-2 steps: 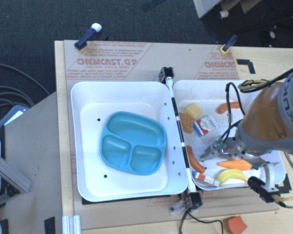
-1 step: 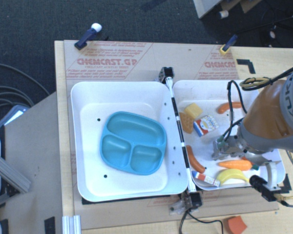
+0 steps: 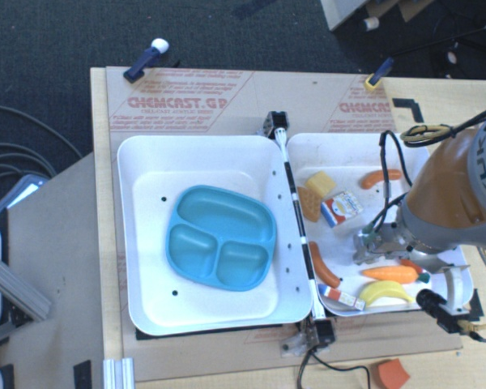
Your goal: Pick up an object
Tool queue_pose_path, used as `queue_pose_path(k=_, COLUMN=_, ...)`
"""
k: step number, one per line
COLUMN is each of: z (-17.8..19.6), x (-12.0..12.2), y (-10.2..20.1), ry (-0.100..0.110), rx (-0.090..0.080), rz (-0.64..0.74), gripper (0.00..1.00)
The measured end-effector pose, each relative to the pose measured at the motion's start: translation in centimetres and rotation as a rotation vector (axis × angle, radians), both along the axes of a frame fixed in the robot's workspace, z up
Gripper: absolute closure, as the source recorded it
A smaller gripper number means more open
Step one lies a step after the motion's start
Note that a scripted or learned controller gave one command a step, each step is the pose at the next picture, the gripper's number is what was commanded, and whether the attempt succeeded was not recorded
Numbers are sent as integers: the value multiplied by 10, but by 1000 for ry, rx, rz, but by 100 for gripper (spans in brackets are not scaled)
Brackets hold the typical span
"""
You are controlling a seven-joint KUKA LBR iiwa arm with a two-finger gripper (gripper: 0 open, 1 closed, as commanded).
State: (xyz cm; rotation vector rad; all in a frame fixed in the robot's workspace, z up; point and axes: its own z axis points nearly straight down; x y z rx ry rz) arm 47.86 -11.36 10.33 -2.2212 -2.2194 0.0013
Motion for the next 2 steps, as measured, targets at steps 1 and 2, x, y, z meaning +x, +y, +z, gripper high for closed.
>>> queue_pose_path(k=1, z=10, x=0, y=0, ry=0, rx=0, rz=0, gripper=100)
queue_pose_path(k=2, z=19, x=0, y=0, ry=0, rx=0, rz=0, gripper=100)
